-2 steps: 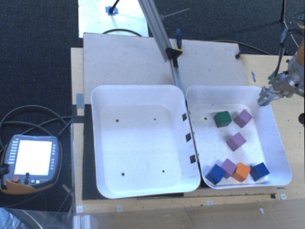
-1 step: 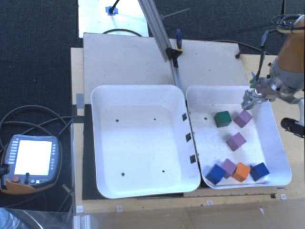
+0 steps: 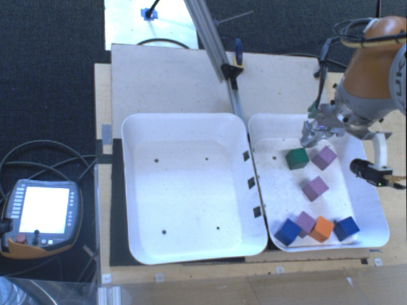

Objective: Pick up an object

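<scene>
Fingers [image 3: 310,138]: state unclear | above green cube [image 3: 296,158] | arm [image 3: 372,68] reaching from right

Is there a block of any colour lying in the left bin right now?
No. The left bin holds no blocks; the green block and the other blocks all lie in the right bin.

One fixed camera, mounted above the desk [image 3: 172,75], looks down at a slant from moderate height. Both white bins fill the centre and lower frame: left bin [image 3: 137,170], right bin [image 3: 369,234]. Dark floor borders the upper left.
</scene>
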